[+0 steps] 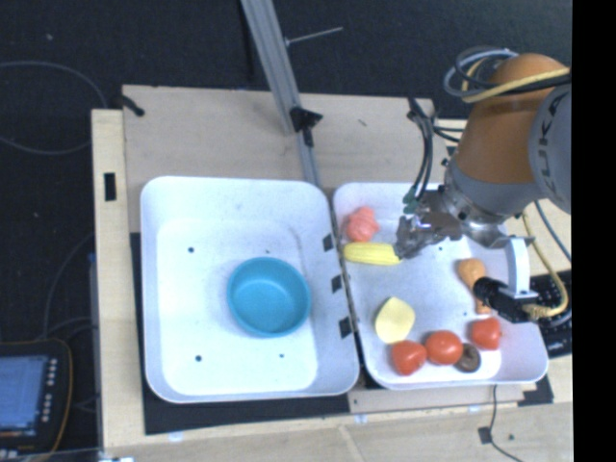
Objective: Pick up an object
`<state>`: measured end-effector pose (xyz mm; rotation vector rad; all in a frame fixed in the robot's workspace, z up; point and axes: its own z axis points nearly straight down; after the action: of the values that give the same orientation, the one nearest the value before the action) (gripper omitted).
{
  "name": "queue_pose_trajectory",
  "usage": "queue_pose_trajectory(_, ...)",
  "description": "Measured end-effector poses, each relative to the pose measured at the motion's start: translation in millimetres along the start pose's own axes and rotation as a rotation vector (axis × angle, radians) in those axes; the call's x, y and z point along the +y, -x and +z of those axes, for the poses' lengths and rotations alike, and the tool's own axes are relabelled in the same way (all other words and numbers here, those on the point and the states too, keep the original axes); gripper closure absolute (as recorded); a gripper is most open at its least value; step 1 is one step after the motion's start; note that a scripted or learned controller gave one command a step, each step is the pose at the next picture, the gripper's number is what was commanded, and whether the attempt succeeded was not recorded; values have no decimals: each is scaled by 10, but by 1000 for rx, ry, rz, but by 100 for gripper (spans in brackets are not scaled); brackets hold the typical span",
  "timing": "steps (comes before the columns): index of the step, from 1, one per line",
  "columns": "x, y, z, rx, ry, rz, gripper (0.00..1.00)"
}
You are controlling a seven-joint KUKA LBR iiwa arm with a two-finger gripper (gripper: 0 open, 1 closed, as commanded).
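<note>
two white bins side by side on a wooden bench, centre of frame. left bin [173,258] has one blue bowl [269,296] sitting lower-middle, upright, open side up. right bin [525,359] holds the small stuff: pink lumpy item [362,223] at its upper left, yellow banana-like piece [370,253] just below it, lying roughly level near the divider. pale yellow chunk [394,319] lower centre. along the bottom edge two red tomato-like items [424,351] touching each other, a small dark brown item [469,359] right beside them, another red piece [486,332] just up-right of that. orange item [471,271] at the right side, partly behind a black clamp-like part.

arm comes in from upper right, orange band up top, grey wrist below. gripper [408,243] is low over the upper part of the right bin, tip just beside the right end of the banana piece, touching or nearly so, can't tell which. fingers too dark and bunched to read; can't tell how far apart they are. nothing visibly lifted.

grey metal post [272,51] runs from top centre down to the gap between bins. small screen [24,393] at lower left off the bench.
</note>
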<state>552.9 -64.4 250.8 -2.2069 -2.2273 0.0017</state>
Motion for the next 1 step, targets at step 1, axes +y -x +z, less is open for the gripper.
queue_pose_trajectory(1, 45, -574, 112, -1, -1, 0, 100)
